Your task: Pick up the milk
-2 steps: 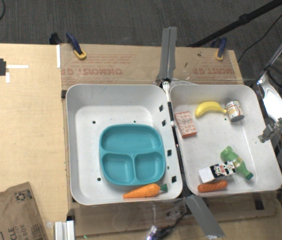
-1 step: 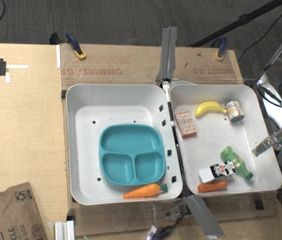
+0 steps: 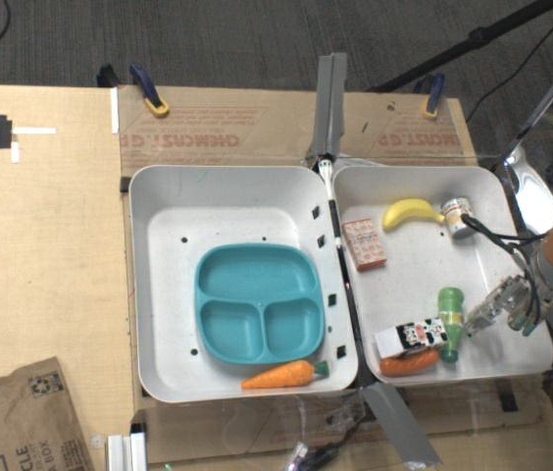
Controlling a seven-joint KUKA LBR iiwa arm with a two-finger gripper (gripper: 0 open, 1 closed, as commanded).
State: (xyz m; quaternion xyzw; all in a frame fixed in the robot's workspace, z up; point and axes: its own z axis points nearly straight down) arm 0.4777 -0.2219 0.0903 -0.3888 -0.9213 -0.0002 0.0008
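Milk carton (image 3: 412,339) is lying on its side at the near edge of the right bin (image 3: 424,186) — touching a green bottle (image 3: 450,322) on its right and an orange piece (image 3: 409,364) just nearer. Gripper (image 3: 480,314) is hovering just right of the bottle, fingers slightly parted, gripping nothing. A banana (image 3: 410,212) is lying far.

Milk (image 3: 412,338) lies in the right bin (image 3: 424,180), between bottle (image 3: 450,323) and carrot (image 3: 409,364)
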